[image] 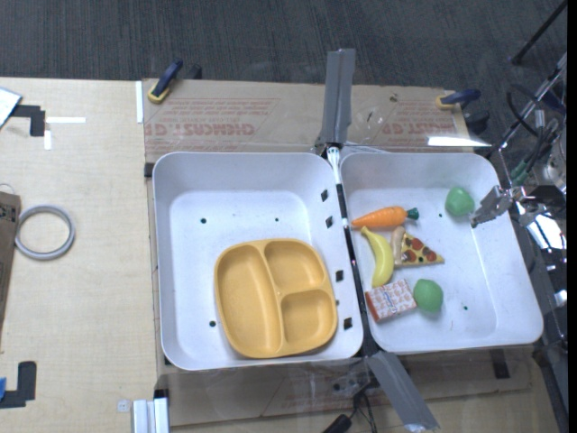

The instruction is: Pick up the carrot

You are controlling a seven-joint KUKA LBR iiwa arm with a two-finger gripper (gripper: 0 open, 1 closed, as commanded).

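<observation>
Two white bins side by side: left bin (180, 242) holds a yellow divided plate (275, 296); right bin (487, 314) holds the food. Carrot (380, 216) lies near the divider, just above the banana (380, 254), pizza slice (418, 251) beside it. Gripper (494, 206) sits at the right rim, carrying nothing; finger state unreadable. Judged: approach step, next a reach leftward and down. Arm mostly cut off.

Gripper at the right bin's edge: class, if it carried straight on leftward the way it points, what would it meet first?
Probably the green ball, just ahead of the gripper; the carrot lies farther on. Height is unclear.
</observation>
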